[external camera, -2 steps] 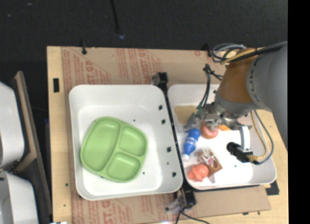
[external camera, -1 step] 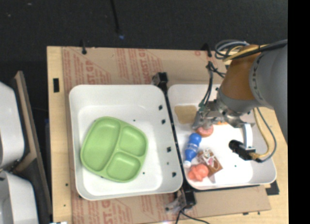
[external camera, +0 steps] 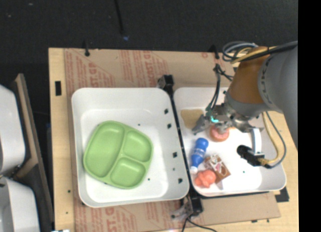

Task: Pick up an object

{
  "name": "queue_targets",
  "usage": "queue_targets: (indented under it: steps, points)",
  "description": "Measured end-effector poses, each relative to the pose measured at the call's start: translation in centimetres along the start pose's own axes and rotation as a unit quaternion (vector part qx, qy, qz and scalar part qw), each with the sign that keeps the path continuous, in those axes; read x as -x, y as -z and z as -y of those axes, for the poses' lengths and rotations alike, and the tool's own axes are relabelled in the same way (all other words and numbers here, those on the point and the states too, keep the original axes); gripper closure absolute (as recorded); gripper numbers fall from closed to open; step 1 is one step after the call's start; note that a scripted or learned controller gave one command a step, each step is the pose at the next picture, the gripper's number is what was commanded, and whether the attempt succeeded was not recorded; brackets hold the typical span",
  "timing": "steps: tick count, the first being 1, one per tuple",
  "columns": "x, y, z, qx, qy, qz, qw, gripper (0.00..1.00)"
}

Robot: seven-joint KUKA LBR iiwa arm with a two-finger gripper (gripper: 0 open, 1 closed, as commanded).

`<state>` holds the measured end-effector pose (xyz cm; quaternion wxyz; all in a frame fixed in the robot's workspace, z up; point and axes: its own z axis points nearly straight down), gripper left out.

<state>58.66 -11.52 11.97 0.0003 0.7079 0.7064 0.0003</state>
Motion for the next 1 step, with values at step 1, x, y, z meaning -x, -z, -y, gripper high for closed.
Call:
queue_targets:
  steps: [1]
  points:
    - [-1.70, -1.69, 4.34, 0.002, 0.001, 0.001, 1.0000, 0.00]
